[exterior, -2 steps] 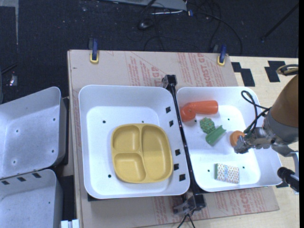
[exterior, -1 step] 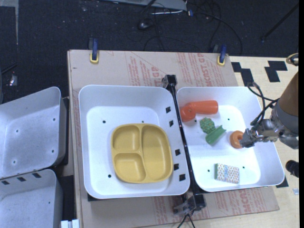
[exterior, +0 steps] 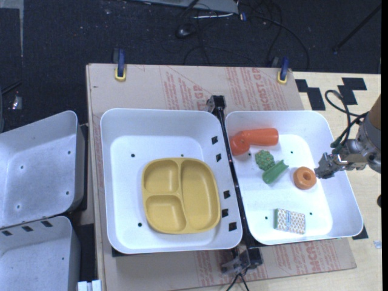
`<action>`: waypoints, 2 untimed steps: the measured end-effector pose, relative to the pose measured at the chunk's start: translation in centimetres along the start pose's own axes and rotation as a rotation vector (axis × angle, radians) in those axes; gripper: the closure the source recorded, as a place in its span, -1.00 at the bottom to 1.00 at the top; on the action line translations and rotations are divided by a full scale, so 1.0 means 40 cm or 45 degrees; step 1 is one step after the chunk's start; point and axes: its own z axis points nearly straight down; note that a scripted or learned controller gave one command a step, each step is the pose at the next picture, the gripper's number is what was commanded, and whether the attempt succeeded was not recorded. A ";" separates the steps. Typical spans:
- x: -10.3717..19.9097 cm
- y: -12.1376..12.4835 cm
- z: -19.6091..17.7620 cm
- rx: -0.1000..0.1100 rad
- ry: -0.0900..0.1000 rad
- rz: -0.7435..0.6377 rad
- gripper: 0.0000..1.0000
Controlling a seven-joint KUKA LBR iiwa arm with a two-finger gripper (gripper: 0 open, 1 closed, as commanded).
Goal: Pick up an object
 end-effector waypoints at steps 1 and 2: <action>0.157 0.029 -0.003 0.004 0.005 -0.007 1.00; 0.300 0.064 -0.013 0.004 0.004 -0.006 1.00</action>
